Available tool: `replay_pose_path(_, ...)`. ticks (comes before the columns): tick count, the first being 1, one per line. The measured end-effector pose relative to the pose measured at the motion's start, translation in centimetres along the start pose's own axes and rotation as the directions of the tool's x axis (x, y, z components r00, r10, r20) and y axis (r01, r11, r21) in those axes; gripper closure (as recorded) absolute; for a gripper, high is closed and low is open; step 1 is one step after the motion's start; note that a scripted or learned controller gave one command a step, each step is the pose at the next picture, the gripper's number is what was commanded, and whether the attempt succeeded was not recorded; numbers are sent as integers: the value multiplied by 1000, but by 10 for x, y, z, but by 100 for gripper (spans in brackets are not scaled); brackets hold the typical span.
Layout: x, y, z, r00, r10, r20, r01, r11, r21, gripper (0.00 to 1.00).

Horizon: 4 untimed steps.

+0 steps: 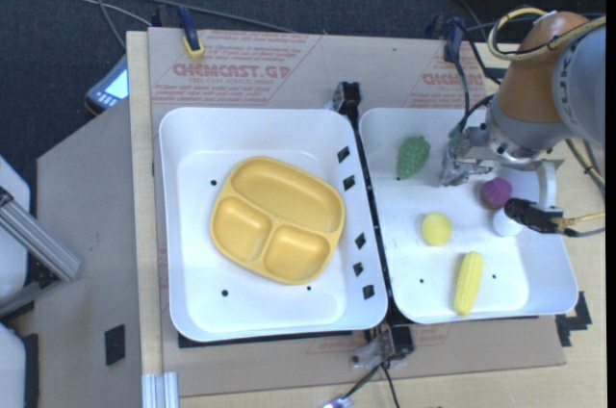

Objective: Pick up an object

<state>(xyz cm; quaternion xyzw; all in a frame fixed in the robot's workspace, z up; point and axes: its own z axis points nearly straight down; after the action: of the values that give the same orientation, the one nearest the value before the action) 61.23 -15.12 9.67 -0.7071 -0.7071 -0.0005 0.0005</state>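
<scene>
Nearest to the camera lies a yellow corn cob [468, 282] in the right bin [549, 298], with a yellow ball [436, 229] above it. The gripper [464, 167] hangs low between a green leafy piece [414, 156] and a purple object [497, 192], and it holds nothing that I can see. If it descends here, I think it may land on the bare floor between them, or only push one piece aside.
</scene>
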Motion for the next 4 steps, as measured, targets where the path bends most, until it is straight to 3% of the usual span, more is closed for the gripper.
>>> replay_pose_path(1, 7, -3, -48, 1000, -1, 2, 1, 1000, -5, 100)
replay_pose_path(3, 7, 14, -166, 1000, -1, 4, 1, 1000, -9, 100)
replay_pose_path(4, 66, 10, -169, 1000, -6, 0, 6, 1000, 1, 100)
